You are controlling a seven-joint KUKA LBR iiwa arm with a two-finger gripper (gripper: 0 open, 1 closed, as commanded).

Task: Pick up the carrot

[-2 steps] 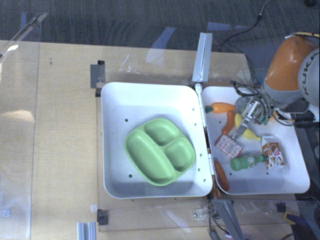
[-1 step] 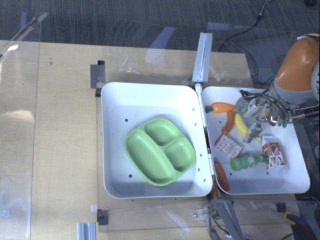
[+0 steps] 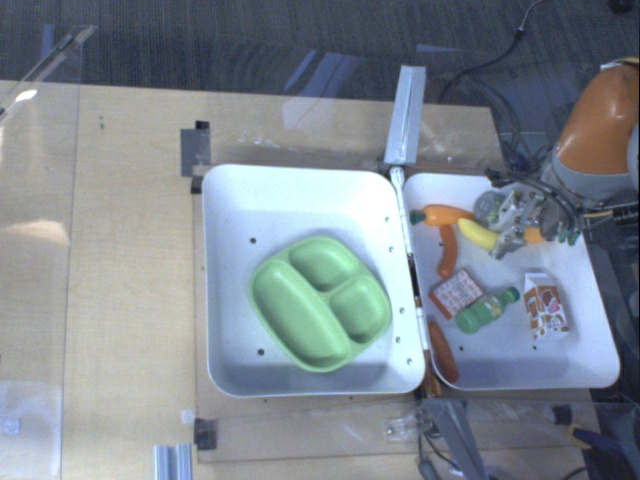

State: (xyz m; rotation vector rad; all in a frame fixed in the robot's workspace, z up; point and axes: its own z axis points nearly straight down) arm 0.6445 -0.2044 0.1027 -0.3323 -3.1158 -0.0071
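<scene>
**Carrot not yet picked up**

The end effector [image 3: 510, 220] hangs low over the right bin's [image 3: 590, 313] far end; whether it is wide or narrow cannot be told. Nothing shows between its tips. The carrot [image 3: 446, 214] lies just to its left, near the bin's far left corner, apparently untouched. A banana [image 3: 477, 233] sits between them, close below the end effector. The grasp and lift remain. Farther left, a green tray [image 3: 320, 301] rests in the left bin [image 3: 225, 268].
</scene>
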